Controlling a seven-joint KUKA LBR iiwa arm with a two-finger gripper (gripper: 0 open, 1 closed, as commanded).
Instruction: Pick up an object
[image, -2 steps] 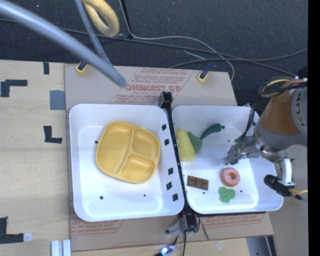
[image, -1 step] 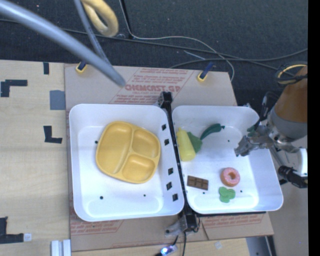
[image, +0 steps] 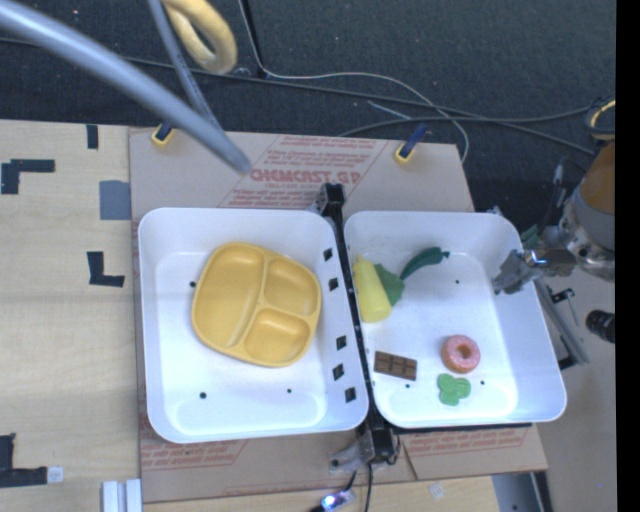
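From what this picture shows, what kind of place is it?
Probably a robotics lab test bench, not a kitchen. Two shallow white plastic bins sit clamped on a cardboard sheet, loose cables cross the dark floor, and the food is toys: a pink toy doughnut and a yellow divided plate.

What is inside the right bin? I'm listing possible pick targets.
The right bin holds a yellow corn piece, a green pepper, a pink donut, a chocolate bar and a green broccoli piece. Nothing covers them.
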